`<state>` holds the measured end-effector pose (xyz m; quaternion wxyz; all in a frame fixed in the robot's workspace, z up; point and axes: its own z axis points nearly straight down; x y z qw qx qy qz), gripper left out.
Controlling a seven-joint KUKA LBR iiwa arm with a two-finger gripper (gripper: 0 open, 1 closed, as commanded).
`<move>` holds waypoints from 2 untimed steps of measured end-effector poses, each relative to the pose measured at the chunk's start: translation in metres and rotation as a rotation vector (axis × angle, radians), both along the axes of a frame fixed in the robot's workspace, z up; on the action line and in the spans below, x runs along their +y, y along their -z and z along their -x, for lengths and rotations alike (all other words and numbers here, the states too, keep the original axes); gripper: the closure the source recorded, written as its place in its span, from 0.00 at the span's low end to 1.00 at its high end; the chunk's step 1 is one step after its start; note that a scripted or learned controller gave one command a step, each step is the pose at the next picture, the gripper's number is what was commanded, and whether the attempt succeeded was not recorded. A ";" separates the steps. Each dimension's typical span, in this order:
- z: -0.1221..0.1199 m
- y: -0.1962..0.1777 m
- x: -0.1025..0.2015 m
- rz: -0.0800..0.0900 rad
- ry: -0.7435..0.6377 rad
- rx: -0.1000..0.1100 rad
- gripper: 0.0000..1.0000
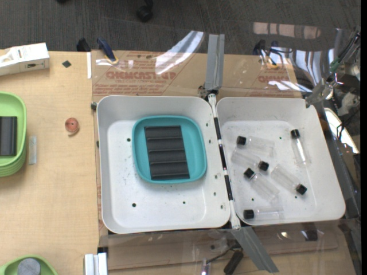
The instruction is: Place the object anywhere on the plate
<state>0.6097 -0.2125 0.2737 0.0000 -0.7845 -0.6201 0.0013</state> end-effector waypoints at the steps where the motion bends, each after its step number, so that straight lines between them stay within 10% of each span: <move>1: -0.049 -0.017 0.000 0.000 -0.028 0.001 0.00; 2: -0.048 0.010 0.003 0.000 0.007 0.001 0.00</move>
